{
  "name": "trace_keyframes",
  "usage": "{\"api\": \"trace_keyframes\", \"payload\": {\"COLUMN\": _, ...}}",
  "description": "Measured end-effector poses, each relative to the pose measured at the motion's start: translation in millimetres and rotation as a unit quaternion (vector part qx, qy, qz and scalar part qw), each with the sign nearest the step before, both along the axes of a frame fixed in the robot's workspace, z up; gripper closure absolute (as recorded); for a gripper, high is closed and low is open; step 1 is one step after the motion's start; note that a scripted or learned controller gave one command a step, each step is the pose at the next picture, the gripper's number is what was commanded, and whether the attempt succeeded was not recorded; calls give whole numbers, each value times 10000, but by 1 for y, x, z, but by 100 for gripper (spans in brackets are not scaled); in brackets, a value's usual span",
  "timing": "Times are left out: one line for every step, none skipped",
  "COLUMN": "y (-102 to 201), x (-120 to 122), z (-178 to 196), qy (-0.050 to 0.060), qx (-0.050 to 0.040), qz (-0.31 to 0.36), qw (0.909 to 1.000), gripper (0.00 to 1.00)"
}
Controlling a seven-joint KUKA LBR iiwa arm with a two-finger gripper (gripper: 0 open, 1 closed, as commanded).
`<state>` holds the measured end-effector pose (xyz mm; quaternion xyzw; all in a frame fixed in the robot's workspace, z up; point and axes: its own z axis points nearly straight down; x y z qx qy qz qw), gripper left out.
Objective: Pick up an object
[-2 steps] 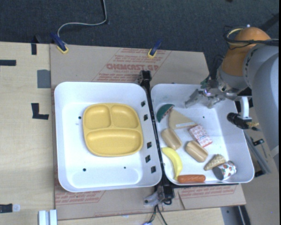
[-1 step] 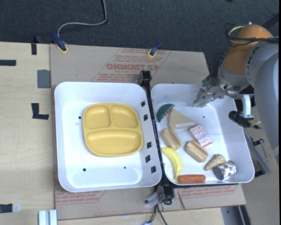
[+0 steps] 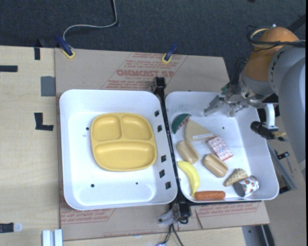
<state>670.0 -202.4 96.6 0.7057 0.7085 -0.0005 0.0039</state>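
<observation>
Looking down on the bench, we count two white bins: the left bin (image 3: 72, 152) and the right bin (image 3: 256, 158). The gripper (image 3: 223, 106) hangs over the far part of the right bin, fingers spread apart with nothing between them. We count one yellow divided plate (image 3: 124, 141), well to the gripper's left, lying in the left bin. All other things lie in the right bin, nearer the camera than the gripper. We count one green wedge (image 3: 180, 121), one pale cheese-like wedge (image 3: 196, 130), two bread rolls, the first (image 3: 187, 151) beside the second (image 3: 215, 165), one red-and-white packet (image 3: 219, 148), one banana (image 3: 190, 176), one red sausage (image 3: 210, 195), one small tan wedge (image 3: 236, 176) and one grey can-like object (image 3: 246, 186). None of them touches the gripper.
</observation>
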Motion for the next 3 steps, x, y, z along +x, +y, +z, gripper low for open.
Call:
{"api": "trace_keyframes", "payload": {"y": 0, "x": 0, "z": 10, "qy": -5, "qx": -2, "qz": 2, "qw": 10000, "gripper": 100}}
{"api": "trace_keyframes", "payload": {"y": 0, "x": 0, "z": 10, "qy": -1, "qx": -2, "qz": 3, "qw": 10000, "gripper": 0}}
{"api": "trace_keyframes", "payload": {"y": 3, "x": -1, "z": -10, "qy": 16, "qx": 16, "qz": -12, "qw": 10000, "gripper": 0}}
